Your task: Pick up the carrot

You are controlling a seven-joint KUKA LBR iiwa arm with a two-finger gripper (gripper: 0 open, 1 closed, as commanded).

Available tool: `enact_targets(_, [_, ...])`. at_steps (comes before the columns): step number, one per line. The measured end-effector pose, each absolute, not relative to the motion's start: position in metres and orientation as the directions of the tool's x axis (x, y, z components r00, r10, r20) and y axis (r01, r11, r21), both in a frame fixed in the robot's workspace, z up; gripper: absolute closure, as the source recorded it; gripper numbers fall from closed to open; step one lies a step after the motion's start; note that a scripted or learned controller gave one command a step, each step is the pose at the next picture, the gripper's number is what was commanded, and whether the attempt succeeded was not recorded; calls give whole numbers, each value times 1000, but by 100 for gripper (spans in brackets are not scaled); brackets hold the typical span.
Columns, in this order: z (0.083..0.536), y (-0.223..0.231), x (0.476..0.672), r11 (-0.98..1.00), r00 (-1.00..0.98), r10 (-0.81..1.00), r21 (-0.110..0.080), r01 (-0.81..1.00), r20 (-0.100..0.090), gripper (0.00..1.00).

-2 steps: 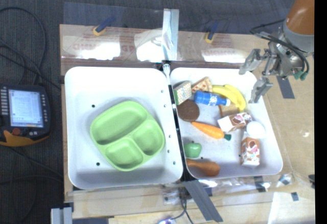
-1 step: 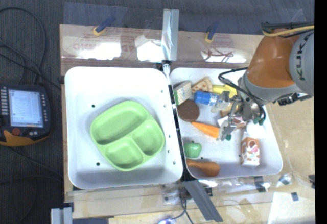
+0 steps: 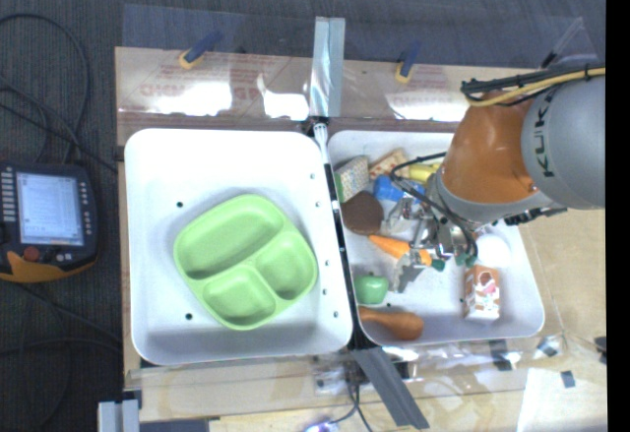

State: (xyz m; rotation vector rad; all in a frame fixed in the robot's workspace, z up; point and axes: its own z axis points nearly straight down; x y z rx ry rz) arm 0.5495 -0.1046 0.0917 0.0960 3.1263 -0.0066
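The carrot [image 3: 387,245] is a small orange piece lying in the right bin [image 3: 522,320], just right of the divider between the bins. My gripper [image 3: 425,251] hangs low over the carrot's right end, below the orange wrist band [image 3: 487,159]. That end of the carrot is hidden under the gripper's metal parts. I cannot see whether the carrot is between the jaws.
The right bin also holds a green round fruit [image 3: 372,289], a brown bun-shaped item [image 3: 394,324], a small carton [image 3: 482,292], a dark brown disc [image 3: 362,212], a box [image 3: 352,177] and small blue and yellow items. A green divided plate [image 3: 246,260] lies in the left bin [image 3: 162,164].
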Motion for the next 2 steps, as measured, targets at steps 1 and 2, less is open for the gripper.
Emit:
enact_targets(1, [104, -104, 553, 998, -998, 59, -6, 60, -24, 100])
enact_targets(2, [187, -40, 523, 992, -992, 123, 1, 123, -8, 100])
